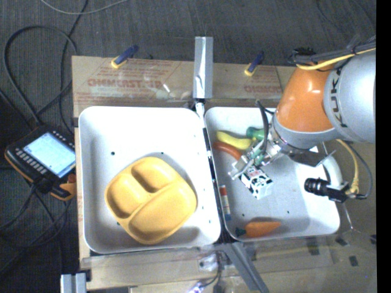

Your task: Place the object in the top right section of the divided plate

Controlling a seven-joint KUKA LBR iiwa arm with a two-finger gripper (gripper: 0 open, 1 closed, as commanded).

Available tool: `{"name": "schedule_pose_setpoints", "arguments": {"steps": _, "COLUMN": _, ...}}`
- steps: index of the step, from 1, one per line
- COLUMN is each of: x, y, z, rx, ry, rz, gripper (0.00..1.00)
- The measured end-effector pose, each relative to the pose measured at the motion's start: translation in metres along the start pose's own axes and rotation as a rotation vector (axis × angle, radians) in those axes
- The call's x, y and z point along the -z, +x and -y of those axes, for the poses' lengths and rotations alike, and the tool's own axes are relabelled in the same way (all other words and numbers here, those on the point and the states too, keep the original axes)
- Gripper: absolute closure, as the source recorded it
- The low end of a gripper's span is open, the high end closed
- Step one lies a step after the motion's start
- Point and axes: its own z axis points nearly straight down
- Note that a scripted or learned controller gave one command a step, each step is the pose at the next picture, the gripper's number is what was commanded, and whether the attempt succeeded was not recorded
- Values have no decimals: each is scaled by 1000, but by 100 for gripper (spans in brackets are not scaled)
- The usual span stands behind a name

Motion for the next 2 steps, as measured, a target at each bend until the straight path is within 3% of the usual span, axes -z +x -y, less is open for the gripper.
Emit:
{"name": "schedule_pose_setpoints", "arguments": {"steps": 1, "x": 18, "y": 38, "z": -7, "rx": 28, "ry": -1, "rz": -1, "gripper": 100}}
{"name": "schedule_pose_setpoints", "arguments": {"steps": 2, "x": 0, "y": 40, "z": -7, "rx": 104, "ry": 0, "rz": 0, "gripper": 100}}
